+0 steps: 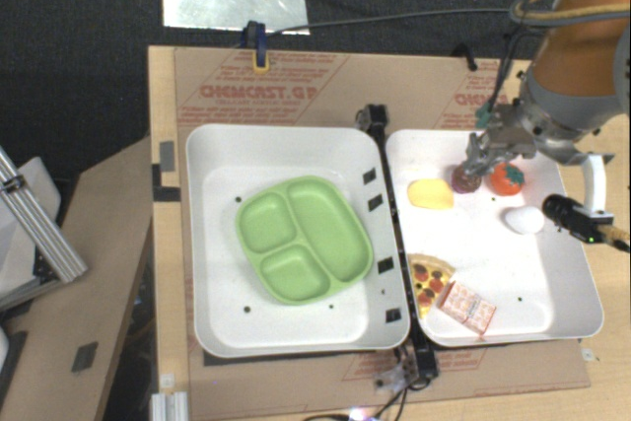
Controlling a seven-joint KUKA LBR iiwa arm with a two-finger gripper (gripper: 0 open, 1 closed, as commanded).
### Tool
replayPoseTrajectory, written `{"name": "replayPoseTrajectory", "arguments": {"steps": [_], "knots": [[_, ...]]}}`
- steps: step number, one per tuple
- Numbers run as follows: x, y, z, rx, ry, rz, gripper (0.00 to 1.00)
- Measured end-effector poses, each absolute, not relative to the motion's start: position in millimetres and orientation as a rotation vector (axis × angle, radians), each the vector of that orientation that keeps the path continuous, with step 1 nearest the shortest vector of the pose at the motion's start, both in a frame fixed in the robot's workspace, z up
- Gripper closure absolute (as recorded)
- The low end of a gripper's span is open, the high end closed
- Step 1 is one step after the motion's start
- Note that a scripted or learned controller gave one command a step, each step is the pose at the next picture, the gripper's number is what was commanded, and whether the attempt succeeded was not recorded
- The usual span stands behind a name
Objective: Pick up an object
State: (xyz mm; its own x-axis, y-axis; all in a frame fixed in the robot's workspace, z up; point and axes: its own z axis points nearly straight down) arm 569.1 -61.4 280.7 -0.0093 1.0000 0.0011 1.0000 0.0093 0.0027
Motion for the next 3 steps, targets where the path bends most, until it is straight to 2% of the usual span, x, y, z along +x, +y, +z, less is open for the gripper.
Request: {"name": "replayPoseTrajectory", "arguments": {"steps": [2, 3], "knots": [[559.4, 35, 252, 2.212, 2.232, 0.004, 1.0], [539.9, 94, 240, 2.212, 2.234, 0.003, 1.0]]}}
